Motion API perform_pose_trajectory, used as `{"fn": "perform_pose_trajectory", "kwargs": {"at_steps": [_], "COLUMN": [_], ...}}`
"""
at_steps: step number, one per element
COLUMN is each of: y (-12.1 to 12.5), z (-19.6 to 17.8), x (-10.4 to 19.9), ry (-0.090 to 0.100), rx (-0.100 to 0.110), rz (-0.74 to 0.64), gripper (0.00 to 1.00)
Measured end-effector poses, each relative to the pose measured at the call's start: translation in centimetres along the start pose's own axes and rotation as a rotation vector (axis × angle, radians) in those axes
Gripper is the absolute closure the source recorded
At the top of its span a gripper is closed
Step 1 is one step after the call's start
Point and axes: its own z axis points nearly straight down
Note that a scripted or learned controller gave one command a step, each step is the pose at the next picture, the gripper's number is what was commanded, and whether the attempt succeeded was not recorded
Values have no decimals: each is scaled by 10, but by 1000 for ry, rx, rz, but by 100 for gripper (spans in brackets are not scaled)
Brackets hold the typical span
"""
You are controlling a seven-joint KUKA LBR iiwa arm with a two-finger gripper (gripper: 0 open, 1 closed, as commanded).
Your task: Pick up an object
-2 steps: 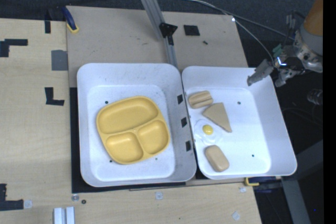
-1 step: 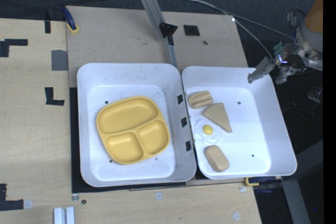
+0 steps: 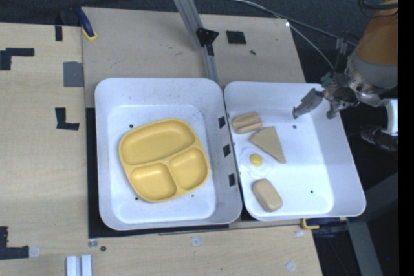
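The arm (image 3: 378, 42) reaches in from the right, and its gripper (image 3: 317, 103) hangs over the far right part of the right bin (image 3: 336, 165), with two dark fingers (image 3: 303, 106) spread apart and nothing between them, so it is released and carrying nothing. That stance probably suits a descent still to come, since the food pieces lie well to its left. They are clustered along the left side of that bin: a tan bread roll (image 3: 246, 121) at the far end, a tan wedge (image 3: 270, 143) just near of it, a small fried egg (image 3: 256, 160) with a yellow yolk beside the wedge, and a second tan roll (image 3: 266, 194) nearest the camera. The far roll lies with its long axis roughly left to right; the near roll runs on a diagonal, from far left to near right. The wedge points its narrow tip towards the far right, its broad edge facing near and left. The left bin (image 3: 110, 100) holds a yellow divided tray (image 3: 163, 158), lying flat and tilted slightly, apart from the gripper's likely targets.
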Motion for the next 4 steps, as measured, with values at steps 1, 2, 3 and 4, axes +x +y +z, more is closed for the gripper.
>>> {"fn": "perform_pose_trajectory", "kwargs": {"at_steps": [1,2,3,4], "y": [4,1,2,2], "z": [52,95,83,20], "x": [-9,-9,-8,-8], "ry": [-1,-1,-1,-2], "rx": [-3,-2,-4,-9], "rz": [0,0,-1,-1], "gripper": [0,0,100,100]}}
